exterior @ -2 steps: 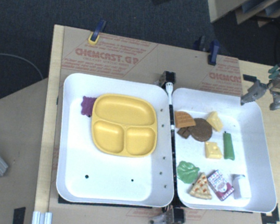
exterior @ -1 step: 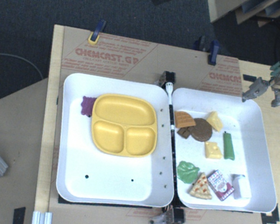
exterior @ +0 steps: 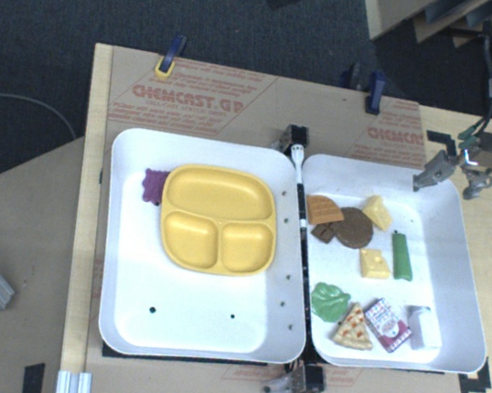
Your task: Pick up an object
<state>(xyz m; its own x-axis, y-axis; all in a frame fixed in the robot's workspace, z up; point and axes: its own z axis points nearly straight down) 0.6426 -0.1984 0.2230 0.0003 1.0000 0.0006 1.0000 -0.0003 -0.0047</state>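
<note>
While my pincer (exterior: 457,176) hangs spread wide and holding nothing at the right bin's (exterior: 464,272) far corner, the food pieces lie below-left of it.

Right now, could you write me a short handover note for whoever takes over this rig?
Gripper: open, holding nothing, above the far right corner of the right bin.
Right bin holds the small items: brown cookie, green stick, yellow blocks, green leaf, pizza slice, red packet.
Left bin holds the yellow divided tray, with a purple piece beside it.
Done: nothing picked yet.
Left: descend on one item, grasp, lift.
</note>
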